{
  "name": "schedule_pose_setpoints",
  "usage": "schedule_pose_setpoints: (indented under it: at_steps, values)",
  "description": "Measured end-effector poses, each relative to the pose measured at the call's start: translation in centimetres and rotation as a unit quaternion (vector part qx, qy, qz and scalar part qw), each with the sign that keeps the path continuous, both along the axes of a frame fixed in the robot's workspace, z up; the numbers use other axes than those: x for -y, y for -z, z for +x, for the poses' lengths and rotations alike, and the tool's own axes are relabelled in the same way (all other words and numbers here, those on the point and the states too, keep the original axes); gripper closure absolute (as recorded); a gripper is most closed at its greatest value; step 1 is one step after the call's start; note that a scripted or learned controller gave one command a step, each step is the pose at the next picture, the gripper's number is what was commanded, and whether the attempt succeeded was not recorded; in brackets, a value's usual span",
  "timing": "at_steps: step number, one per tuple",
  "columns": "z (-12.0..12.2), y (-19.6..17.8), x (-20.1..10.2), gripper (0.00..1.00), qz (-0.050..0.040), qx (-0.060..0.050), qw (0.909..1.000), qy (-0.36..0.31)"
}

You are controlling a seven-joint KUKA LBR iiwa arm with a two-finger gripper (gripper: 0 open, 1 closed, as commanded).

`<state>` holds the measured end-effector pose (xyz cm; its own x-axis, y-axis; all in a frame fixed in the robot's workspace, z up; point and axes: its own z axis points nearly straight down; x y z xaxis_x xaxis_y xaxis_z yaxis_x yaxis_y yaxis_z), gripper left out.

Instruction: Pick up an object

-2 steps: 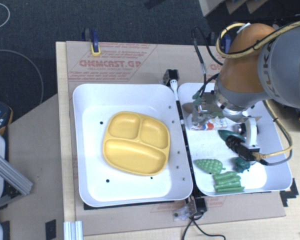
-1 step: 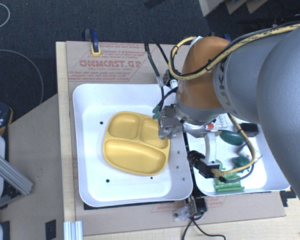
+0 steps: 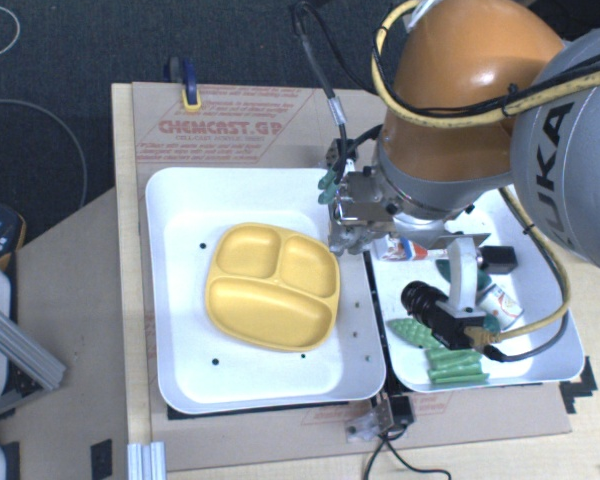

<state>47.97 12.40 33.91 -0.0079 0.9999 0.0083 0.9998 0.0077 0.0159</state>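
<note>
Over the rim where the two bins met, toward their far side, the tool [image 3: 352,226] hung low beneath the bulky arm [image 3: 460,78]. The wrist hid so much of it that I could not tell whether it was spread or pressed together, and nothing could be seen caught in it.

The left bin [image 3: 175,268] carried a single yellow plate [image 3: 272,286] with three compartments. It lay flat and roughly in the middle, and its right edge was near the tool. The right bin [image 3: 552,356] held the smaller things. A tube [image 3: 412,252] lay just right of the tool, and green ridged pieces [image 3: 450,366] sat at the near side, well apart from it.

The tool's position on the border probably meant it was reaching for either the plate's edge or the tube, but the view did not settle which. The plate was broad and shallow and offered only a thin lip to pinch, so the slim tube looked like the easier catch. The pick appeared not yet made.

Both bins sat side by side on a paper-covered desk [image 3: 230,118], which a clamp [image 3: 189,83] pinned at its far edge, presumably to stop it shifting.
</note>
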Motion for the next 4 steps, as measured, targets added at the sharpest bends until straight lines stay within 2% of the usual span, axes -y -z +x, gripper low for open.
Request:
schedule_pose_setpoints:
  at_steps: [1,2,3,4]
  values:
    - [0.0,-0.2,0.3,1.00,-0.0042,-0.007,1.0000,0.003]
    - [8.3,16.4,4.7,1.00,-0.0070,-0.015,0.9998,0.007]
    - [5.3,0.0,6.6,1.00,-0.0029,0.001,1.0000,0.004]
    - [5.2,-0.1,6.4,1.00,-0.0045,-0.006,1.0000,0.003]
